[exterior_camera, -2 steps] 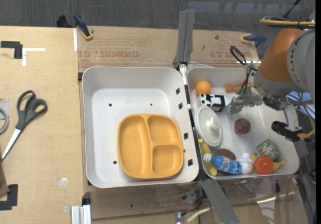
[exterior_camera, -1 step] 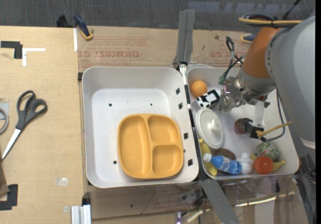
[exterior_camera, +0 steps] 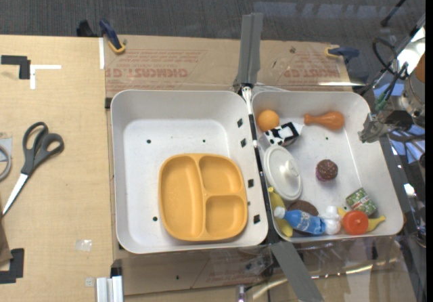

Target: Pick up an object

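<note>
**Arm at the right bin's edge**

The gripper (exterior_camera: pixel 374 128) hangs over the right bin's (exterior_camera: pixel 352 101) right rim; its opening I cannot tell. In that bin: one orange ball (exterior_camera: pixel 268 119), one drumstick (exterior_camera: pixel 325 118), one brown ball (exterior_camera: pixel 327 170), one lid (exterior_camera: pixel 283 171), one bottle (exterior_camera: pixel 306 222). Left of it, one yellow tray (exterior_camera: pixel 202 196).
</note>
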You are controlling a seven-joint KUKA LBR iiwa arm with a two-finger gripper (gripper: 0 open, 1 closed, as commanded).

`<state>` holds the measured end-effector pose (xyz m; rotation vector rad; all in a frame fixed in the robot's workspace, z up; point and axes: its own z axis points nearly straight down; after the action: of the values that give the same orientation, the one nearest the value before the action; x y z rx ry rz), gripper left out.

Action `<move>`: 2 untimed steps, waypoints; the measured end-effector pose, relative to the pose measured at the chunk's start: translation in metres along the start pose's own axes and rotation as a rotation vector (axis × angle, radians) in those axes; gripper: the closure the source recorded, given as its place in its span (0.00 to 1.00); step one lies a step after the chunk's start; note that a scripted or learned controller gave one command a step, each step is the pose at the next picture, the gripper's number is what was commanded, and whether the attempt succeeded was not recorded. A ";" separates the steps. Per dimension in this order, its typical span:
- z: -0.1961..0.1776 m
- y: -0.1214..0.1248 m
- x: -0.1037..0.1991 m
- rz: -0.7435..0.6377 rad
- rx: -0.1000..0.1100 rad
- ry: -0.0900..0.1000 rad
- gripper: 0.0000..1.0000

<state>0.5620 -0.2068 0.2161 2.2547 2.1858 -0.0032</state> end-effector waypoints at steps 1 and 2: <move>0.117 0.029 0.073 0.214 0.003 0.002 1.00; 0.117 0.029 0.073 0.215 0.003 0.001 0.00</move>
<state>0.5934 -0.1355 0.0992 2.4784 1.9330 -0.0046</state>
